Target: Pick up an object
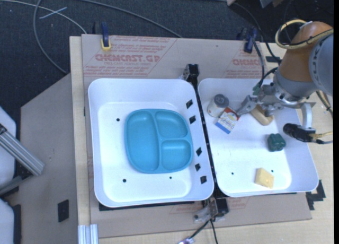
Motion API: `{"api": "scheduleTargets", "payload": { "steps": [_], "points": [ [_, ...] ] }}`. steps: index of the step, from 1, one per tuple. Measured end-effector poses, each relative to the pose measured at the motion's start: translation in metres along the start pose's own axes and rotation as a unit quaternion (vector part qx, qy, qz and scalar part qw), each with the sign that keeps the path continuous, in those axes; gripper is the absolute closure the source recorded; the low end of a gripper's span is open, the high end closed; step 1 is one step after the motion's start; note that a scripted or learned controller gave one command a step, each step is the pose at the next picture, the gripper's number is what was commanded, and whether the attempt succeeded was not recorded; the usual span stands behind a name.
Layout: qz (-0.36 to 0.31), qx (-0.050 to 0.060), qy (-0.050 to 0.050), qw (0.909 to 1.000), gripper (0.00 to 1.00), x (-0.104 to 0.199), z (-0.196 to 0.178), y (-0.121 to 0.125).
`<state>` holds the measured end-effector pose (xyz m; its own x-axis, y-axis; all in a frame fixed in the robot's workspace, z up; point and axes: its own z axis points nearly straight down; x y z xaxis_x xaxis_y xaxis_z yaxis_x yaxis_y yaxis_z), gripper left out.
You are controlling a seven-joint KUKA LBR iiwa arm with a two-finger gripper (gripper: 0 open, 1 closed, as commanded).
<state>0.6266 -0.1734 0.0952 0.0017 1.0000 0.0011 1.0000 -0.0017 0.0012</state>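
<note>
Two bins side by side on the bench, divided plate in the left one.
The plate (pixel 158 140) lies mid left bin (pixel 100 105). In the right bin (pixel 296 182): a can (pixel 220 101) at far left, a carton (pixel 227 120) just before it, a block (pixel 261 115) to their right, a lump (pixel 275 142) nearer, a wedge (pixel 265 177) nearest. The gripper (pixel 253 101) is placed between can and block.

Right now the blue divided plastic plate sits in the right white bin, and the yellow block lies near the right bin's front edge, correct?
Not quite. The camera view shows the blue divided plastic plate in the left white bin. The yellow block does lie near the right white bin's front edge.
</note>
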Motion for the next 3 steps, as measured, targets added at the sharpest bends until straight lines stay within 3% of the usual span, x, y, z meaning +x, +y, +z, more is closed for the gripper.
{"api": "scheduleTargets", "payload": {
  "steps": [1,3],
  "points": [
    [-0.001,-0.002,-0.001,1.0,1.0,0.0,-0.014,0.001],
    [-0.001,-0.004,-0.002,1.0,1.0,0.0,-0.124,-0.005]
  ]
}}
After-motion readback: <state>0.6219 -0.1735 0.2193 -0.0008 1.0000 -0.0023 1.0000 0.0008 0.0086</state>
